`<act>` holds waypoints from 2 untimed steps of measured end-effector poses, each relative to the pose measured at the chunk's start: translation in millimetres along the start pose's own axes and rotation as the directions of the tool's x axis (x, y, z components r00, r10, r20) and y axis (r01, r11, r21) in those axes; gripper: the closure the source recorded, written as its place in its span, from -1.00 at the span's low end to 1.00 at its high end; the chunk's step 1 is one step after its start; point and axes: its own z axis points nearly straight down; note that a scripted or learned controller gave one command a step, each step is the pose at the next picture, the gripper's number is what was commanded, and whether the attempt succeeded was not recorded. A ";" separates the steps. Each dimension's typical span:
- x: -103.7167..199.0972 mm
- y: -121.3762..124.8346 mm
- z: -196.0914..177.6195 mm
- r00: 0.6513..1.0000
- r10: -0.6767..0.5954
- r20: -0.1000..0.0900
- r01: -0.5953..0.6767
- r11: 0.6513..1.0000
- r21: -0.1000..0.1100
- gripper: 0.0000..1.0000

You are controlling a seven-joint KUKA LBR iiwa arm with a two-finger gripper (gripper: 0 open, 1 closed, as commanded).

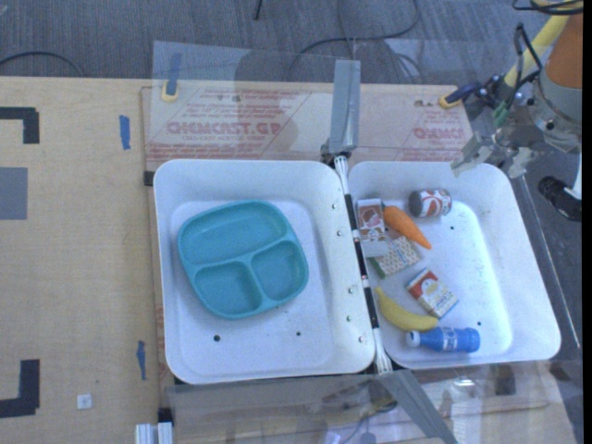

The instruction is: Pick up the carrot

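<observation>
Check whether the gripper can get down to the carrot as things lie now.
Probably yes: the carrot lies uncovered on top in the right bin, though a small carton and can crowd it. The gripper is above the bin's far corner.

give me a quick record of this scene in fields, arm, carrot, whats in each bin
arm: gripper above the far right corner of the right bin, not over the carrot
carrot: lying in the right bin, near its far left, between a small carton and a can
right bin, other things: flat packet, small box, banana, blue bottle
left bin: holds a teal divided plate
task state: carrot not picked up yet
</observation>
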 end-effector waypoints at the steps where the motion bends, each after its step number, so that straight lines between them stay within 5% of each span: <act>1: -4.3 -20.9 -2.6 0.967 -0.253 0.001 0.253 0.967 -0.001 -1.00; 2: 63.2 -60.0 90.8 0.941 -0.337 0.000 0.337 0.941 -0.001 -1.00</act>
